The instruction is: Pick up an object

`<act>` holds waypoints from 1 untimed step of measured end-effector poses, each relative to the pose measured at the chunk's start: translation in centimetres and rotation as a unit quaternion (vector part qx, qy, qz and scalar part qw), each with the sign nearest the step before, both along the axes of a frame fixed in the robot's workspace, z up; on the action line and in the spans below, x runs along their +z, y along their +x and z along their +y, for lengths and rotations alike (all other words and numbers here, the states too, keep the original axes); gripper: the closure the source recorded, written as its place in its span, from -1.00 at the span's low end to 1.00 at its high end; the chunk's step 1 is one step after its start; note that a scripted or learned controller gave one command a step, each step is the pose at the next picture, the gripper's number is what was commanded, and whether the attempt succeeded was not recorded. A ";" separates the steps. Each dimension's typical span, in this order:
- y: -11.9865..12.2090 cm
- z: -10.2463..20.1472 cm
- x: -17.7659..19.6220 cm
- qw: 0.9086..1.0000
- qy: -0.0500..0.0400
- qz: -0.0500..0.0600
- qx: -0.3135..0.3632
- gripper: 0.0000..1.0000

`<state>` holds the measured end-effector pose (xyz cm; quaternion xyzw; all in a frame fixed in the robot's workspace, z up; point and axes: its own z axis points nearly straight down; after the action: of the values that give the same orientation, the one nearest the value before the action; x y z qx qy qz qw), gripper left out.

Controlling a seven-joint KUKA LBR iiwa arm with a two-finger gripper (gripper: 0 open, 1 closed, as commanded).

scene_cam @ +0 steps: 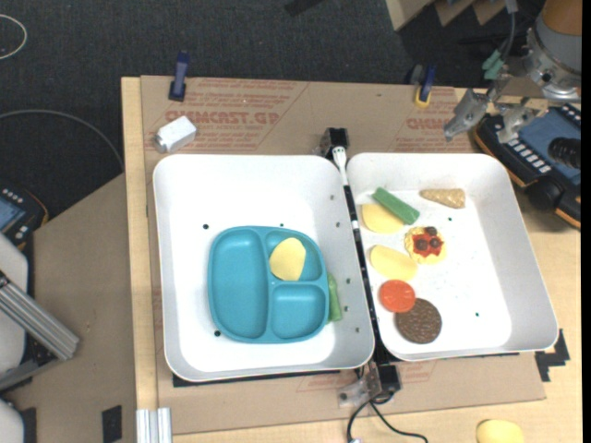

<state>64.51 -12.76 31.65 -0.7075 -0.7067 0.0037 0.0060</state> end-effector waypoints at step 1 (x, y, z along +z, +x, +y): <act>-1.2 -10.4 6.1 1.000 -0.006 -0.011 -0.004 -1.00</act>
<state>63.31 -23.14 37.76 -0.7102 -0.7040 0.0001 -0.0060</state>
